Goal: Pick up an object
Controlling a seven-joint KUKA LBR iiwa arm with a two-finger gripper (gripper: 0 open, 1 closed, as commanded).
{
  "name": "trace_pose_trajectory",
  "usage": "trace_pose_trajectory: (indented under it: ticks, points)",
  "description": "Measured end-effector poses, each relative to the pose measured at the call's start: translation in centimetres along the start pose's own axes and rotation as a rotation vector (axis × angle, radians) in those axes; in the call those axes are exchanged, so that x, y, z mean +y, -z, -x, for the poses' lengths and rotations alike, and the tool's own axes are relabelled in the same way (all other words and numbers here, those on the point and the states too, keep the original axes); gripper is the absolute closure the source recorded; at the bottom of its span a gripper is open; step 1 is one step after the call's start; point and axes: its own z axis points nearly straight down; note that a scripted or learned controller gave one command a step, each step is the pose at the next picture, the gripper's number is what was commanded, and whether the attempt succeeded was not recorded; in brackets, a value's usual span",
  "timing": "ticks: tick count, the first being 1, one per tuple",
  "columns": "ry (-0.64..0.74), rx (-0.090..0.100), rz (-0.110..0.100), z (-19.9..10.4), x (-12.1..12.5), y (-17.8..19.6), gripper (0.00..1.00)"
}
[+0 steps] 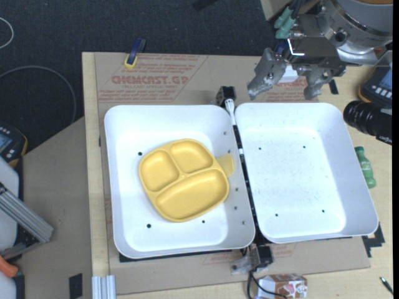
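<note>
A yellow plastic divided plate with three compartments [183, 179] lies flat in the left shallow white bin [121, 129], well apart from the claw [288, 85] and off to its lower left, and a small yellow tab or piece peeks out at the plate's right edge, though what it is cannot be told. The claw hangs with its two grey fingers [264, 80] spread apart and nothing between them, above the far rim of the right shallow white bin [349, 210], which sits just below it on the brown cardboard-covered tabletop [162, 73].
</note>
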Motion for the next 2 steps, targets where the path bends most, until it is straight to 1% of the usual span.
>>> trace_pose_trajectory:
  ticks: [1, 2]
  points:
    - [-0.011, -0.004, -0.007, 0.6, 0.1, 0.6, 1.00]
    - [-0.016, -0.007, -0.023, 1.5, -0.2, -9.7, 1.00]
